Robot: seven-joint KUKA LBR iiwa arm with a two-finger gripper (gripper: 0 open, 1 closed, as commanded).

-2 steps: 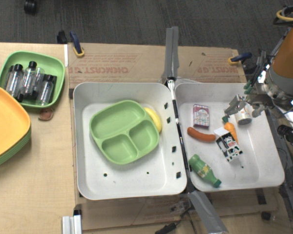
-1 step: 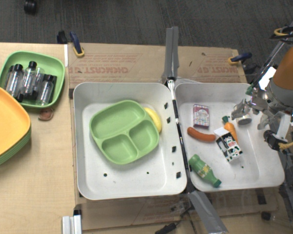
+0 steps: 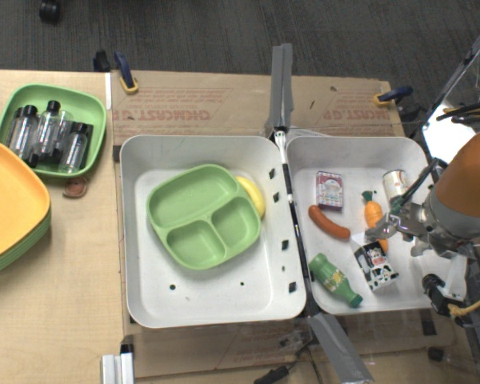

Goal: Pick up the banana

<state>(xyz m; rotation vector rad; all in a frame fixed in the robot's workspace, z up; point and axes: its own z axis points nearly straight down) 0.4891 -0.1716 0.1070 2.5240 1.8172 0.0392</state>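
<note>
The banana (image 3: 254,194) is yellow and lies in the left bin (image 3: 136,214), tucked against the right rim of a green divided plate (image 3: 204,224) that hides part of it. My gripper (image 3: 394,227) is far to its right, low over the right bin (image 3: 408,294), between a small carrot (image 3: 373,213) and a black-and-white carton (image 3: 377,264). Nothing yellow is at the gripper.
The right bin also holds a pink box (image 3: 330,190), a sausage (image 3: 329,222), a green bottle (image 3: 334,279) and a can (image 3: 394,184). A metal divider (image 3: 282,94) runs between the bins. On the bench's left stand a green tray of bottles (image 3: 52,130) and orange plates (image 3: 12,214).
</note>
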